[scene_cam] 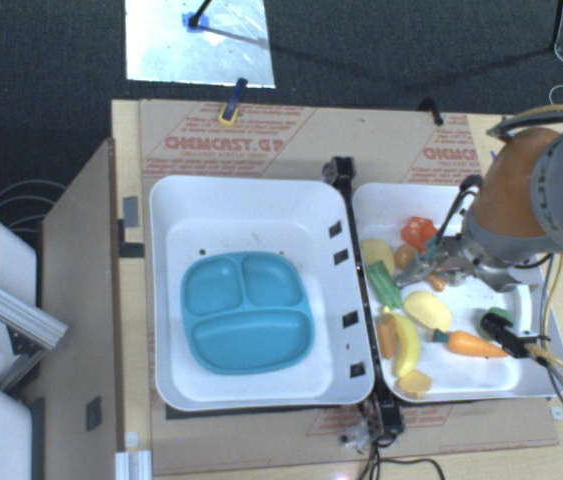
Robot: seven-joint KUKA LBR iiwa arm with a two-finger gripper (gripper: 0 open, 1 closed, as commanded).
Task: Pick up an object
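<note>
**Gripper low in the right bin, among the toy foods**

The gripper (429, 265) sits low over the left half of the right bin (486, 378), amid a cluster of small toy foods. The metal parts there blur together, so I cannot tell whether it is wide or narrow, nor whether it holds anything. The grey arm (561, 183) with its orange band comes in behind it from the right.

Closest to the gripper are a red tomato (418, 230) just above it and a pale yellow lump (377, 257) just to its left, by the bin's left wall. A green piece (383, 287) lies slantwise below that lump. Just below the gripper rests a pale, rounded potato-like piece (427, 311). A banana (406, 344) runs downward from the potato's left end, with a small orange piece (388, 336) beside it on the wall side. A carrot (472, 345) lies to the right of the banana, pointing left. A small yellowish chunk (413, 382) lies near the front rim.

The left bin (251, 208) touches the right one along a black divider and holds a blue sectioned tray (249, 310), lying flat. Both bins rest on a brown sheet with red lettering (241, 140) on the desk (81, 268).
</note>
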